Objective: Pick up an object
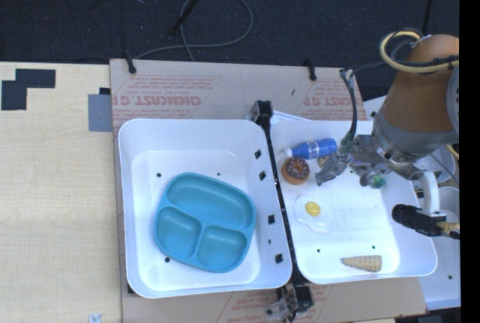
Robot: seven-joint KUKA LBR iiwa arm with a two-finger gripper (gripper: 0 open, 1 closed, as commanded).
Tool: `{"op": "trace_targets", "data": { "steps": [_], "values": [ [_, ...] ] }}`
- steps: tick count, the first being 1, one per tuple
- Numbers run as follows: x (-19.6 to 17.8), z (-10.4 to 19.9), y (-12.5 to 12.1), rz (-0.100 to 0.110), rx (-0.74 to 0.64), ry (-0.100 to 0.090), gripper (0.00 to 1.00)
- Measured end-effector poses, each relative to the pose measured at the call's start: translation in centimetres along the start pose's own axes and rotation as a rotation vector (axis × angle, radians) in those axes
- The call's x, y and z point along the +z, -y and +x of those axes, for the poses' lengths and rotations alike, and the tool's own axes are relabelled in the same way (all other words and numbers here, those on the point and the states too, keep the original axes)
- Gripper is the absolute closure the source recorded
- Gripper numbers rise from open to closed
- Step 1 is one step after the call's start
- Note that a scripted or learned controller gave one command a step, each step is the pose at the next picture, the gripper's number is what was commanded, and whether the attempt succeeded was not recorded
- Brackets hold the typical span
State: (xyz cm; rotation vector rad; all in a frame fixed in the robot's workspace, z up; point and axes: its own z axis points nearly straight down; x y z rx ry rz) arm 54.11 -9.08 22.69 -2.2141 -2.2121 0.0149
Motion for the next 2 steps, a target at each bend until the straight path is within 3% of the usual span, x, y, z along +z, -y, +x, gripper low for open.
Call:
{"op": "trace_targets", "data": {
  "steps": [1, 2],
  "values": [
    [-0.7, 0.0, -0.2, -0.014, -0.002, 0.002, 0.00],
    [4.7, 0.5, -1.2, -0.007, -0.002, 0.000, 0.00]
  ]
}}
